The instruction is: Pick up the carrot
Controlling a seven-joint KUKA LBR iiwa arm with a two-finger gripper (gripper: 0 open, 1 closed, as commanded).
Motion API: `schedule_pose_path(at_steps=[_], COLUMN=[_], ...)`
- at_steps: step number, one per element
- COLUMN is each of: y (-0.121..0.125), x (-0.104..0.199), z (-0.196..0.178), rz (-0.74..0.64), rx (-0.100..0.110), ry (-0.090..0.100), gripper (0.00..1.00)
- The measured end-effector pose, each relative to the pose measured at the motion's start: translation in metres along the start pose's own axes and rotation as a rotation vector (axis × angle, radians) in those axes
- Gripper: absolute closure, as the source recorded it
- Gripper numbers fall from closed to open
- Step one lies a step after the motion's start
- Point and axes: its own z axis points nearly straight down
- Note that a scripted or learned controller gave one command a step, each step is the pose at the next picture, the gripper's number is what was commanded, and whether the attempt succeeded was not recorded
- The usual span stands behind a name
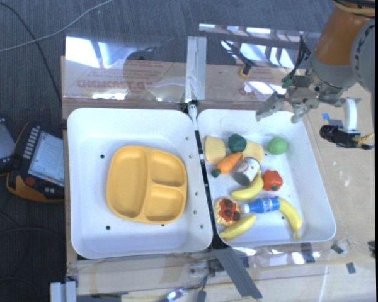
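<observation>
- The jaws were seen spread apart, nothing clamped between them, hanging over the far edge of the right bin [315, 187], up by the back rim.
- The gripper [283, 107] was carried on the grey arm [340, 36] with the orange band, reaching in from the right.
- The carrot [229, 163] was found well apart from the jaws, down and to the left of them, lying tilted in the right bin close to the divider between the two bins.
- A dark green round thing [237, 142] was spotted just above the carrot, between it and the jaws but still clear of them.
- A pale yellow piece [214, 148] was tucked just left of the carrot, and a metal can [246, 170] was sat touching or nearly touching its right end.
- A small green ball [277, 145] was parked almost straight below the jaws, the closest item to them, not touched.
- Further from the jaws, a red pepper-looking thing [272, 179], a banana [249, 190], a blue bottle [261, 205] and a second banana [292, 215] were piled toward the near side of the bin, along with a pizza-slice toy [227, 210] and another yellow piece [238, 228].
- The left bin [88, 231] was taken up by a yellow divided plate [147, 184], far off to the left of the jaws.
- A handheld pendant [41, 162] was left on the floor, way past the left bin.
</observation>
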Motion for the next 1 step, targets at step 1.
schedule_pose_path(at_steps=[1], y=[-0.0170], x=[0.0563], z=[0.1288], rz=[-0.053], rx=[-0.013], ry=[-0.005], gripper=[0.00])
